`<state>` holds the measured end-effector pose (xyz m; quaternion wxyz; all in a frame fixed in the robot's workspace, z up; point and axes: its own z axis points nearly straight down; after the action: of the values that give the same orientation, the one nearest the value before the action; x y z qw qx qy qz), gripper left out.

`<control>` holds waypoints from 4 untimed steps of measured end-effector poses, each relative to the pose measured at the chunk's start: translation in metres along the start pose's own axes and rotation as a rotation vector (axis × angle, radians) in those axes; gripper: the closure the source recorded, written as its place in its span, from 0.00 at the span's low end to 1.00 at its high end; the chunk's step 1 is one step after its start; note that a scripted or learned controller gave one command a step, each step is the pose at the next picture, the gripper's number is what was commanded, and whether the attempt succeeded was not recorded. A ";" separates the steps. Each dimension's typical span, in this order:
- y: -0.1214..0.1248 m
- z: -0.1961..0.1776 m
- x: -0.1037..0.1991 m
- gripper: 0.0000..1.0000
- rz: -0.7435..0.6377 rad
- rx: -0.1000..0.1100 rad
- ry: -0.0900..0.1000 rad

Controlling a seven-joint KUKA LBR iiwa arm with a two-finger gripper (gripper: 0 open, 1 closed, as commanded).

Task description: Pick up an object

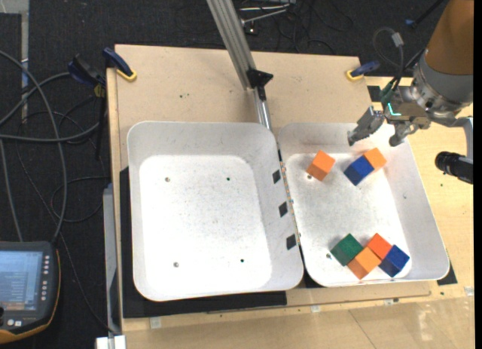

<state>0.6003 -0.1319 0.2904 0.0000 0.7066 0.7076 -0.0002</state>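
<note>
**Gripper hanging over the back of the right bin, nothing grabbed yet**

Going left to right: the left bin (199, 208) has just its bare speckled floor, nothing to pick there. All the blocks are in the right bin (422, 212). Near its back edge sits a lone orange cube (321, 165), and just beside it, toward the right wall, a blue cube (359, 169) touching a small orange block (375, 158). Down in the front right corner there's a tight cluster: a green cube (347, 249), an orange one (364, 262), a red-orange one (379, 246) and a blue one (394, 260), all pressed together.

The gripper (381, 130) hovers above the back edge of the right bin, just beyond the blue/orange pair. The jaws look spread wide with nothing between them.

My take on doing this step well: I'd go for the lone orange cube. It's got free space on all sides, so the fingers can straddle it cleanly. The blue one is closer, but its orange neighbour could get nudged or jam a finger. Line the jaws square to two flat faces, come straight down, close only once the fingers are past the top edges. I'd skip the front cluster; there's no gap for fingers.
</note>
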 end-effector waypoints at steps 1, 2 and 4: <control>0.010 0.054 0.001 0.00 0.001 0.005 0.000; 0.000 0.103 0.000 0.00 0.003 0.005 0.001; 0.005 0.141 -0.009 1.00 0.003 -0.003 0.000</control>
<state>0.6049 -0.1406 0.1495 0.0010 0.7076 0.7066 0.0006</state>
